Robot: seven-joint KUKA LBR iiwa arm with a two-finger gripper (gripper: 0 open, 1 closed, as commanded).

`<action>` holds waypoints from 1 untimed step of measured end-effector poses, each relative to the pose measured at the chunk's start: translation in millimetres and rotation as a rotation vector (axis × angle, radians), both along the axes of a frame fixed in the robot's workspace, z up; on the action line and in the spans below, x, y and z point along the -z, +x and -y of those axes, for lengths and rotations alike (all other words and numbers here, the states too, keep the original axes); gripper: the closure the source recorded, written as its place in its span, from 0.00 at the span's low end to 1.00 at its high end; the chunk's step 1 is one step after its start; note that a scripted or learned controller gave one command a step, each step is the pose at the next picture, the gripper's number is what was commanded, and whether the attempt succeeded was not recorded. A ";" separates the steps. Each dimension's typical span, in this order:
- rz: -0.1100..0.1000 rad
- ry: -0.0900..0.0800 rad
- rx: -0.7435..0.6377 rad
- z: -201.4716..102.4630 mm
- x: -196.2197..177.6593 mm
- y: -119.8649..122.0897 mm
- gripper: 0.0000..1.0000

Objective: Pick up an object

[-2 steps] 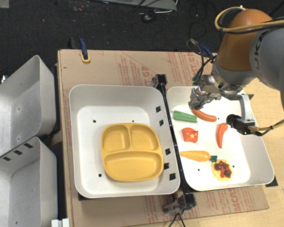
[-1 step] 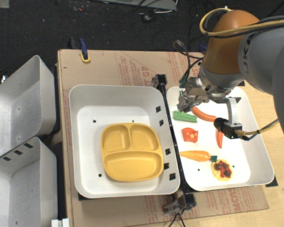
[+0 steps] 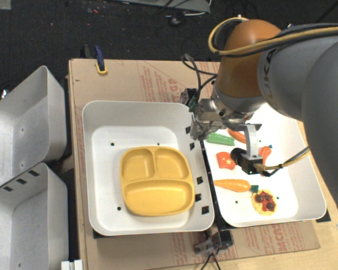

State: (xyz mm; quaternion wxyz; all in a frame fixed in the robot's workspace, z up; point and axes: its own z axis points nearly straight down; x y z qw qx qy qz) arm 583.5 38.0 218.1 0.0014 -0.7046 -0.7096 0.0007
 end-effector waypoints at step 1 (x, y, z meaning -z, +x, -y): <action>0.001 0.001 -0.002 -60.1 -2.1 -15.6 1.00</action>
